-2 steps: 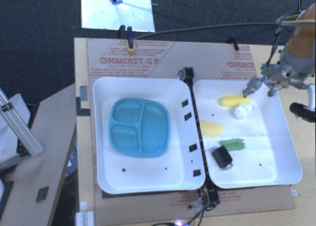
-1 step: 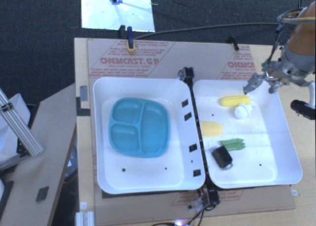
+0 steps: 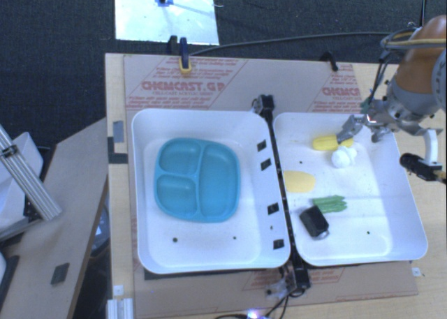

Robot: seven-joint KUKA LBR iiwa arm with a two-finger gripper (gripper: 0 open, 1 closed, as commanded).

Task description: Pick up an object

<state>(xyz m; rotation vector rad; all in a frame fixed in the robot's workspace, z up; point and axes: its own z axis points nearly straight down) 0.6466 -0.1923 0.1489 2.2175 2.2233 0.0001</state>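
Nearest the camera in the right bin [image 3: 391, 241] lies a small black block [image 3: 314, 221], well apart from the fingers and toward the viewer from them. Just beyond it sits a green ridged piece [image 3: 330, 204], then a flat yellow oval [image 3: 299, 181] close to the divider.

Closer to the fingers: a small white lumpy object [image 3: 341, 158] and, touching or just beside it, a short yellow piece [image 3: 323, 144]. Both lie directly below and beside the fingertips.

The gripper [image 3: 347, 135] hangs low over this pair, arm entering from the right. Whether the fingers are spread or pressed together cannot be told; nothing is visibly between them.

Judgement on handling: the yellow piece looks like light moulded plastic, stiff, smooth and likely slippery; best taken across its short width at mid-length. The white object looks light and rounded, apt to roll out of a pinch. Their closeness risks nudging one while closing on the other.

The left bin [image 3: 147, 241], far from the fingers, holds a blue divided plate [image 3: 198, 179].
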